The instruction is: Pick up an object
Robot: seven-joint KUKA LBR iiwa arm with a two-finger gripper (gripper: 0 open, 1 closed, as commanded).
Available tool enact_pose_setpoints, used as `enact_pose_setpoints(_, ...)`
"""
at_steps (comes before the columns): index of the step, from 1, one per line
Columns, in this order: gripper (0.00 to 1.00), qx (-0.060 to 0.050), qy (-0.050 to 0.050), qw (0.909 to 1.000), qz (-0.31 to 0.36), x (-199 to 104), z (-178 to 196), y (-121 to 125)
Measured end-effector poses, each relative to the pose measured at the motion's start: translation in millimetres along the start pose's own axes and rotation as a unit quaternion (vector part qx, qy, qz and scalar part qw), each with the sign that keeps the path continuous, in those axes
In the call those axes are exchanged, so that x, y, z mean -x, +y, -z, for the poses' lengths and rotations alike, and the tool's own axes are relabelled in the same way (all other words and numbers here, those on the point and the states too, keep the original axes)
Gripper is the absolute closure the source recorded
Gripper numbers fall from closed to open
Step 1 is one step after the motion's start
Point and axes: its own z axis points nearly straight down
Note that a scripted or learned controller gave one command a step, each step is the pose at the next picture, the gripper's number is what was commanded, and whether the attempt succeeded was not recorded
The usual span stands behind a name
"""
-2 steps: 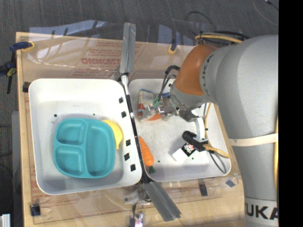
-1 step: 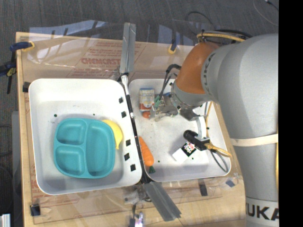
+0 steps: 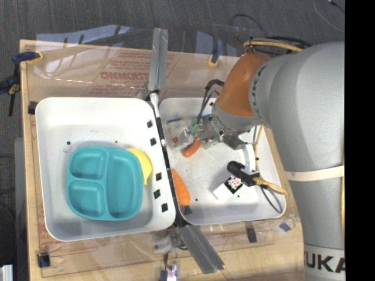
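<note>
Red lettering: "CHEMCAST" on the clear sheet (image 3: 126, 75), upper left of frame.
White lettering: "KUKA" on the arm (image 3: 310, 157), lower right.
Gripper (image 3: 196, 134): right bin (image 3: 266, 209), over small clutter; finger state — cannot tell.
Carrots: one (image 3: 190, 150) just beside the gripper, one (image 3: 181, 188) along the divider.
Left bin (image 3: 53, 116): teal tray (image 3: 105, 182) covers part of a yellow piece (image 3: 142, 161).

We read "KUKA" (image 3: 324, 264) in dark letters on the grey arm's base (image 3: 316, 215), well below and right of the gripper (image 3: 196, 134). Up-left of it, faint red "CHEMCAST" (image 3: 123, 75) print repeats across the clear sheet (image 3: 88, 57) behind the bins.
</note>
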Motion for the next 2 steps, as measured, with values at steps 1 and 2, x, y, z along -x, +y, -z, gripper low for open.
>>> enact_pose_setpoints(1, 1.00, -0.002, 0.001, 1.0000, 0.001, 0.4, 6.8, -0.3)
enact_pose_setpoints(2, 1.00, 0.003, -0.001, 0.9846, -0.175, -8.6, 127.7, 31.3)
